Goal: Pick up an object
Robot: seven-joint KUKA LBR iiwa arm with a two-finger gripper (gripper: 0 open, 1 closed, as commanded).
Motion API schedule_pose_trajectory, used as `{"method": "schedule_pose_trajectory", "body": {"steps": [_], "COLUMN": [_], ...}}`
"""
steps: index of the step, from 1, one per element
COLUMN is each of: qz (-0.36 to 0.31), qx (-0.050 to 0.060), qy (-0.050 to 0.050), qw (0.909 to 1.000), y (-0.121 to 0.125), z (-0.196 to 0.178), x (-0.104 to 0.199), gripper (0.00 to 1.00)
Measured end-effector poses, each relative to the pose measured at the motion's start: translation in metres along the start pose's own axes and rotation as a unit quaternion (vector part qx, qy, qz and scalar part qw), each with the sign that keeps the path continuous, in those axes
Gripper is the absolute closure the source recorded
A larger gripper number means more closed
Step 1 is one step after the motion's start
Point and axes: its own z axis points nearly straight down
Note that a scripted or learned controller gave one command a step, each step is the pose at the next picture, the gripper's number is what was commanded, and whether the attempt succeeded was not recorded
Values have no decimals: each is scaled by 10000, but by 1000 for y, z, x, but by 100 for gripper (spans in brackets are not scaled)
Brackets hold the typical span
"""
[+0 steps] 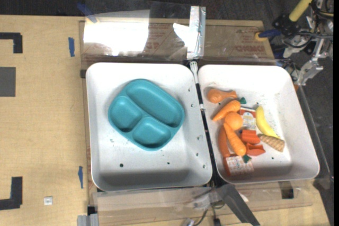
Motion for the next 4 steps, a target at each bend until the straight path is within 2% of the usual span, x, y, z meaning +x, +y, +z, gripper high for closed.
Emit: {"method": "schedule_pose_trajectory", "body": {"steps": [1,2,3,4], "qz": [534,31,-257,-261], "qx": [-15,4,-10,11], "qy": [55,-12,-15,-93], "qw": [9986,10000,9997,9996], "y": [-1,12,70,70], "z": [130,195,194,180], "x": [80,75,83,78], "gripper": [0,0,0,100]}}
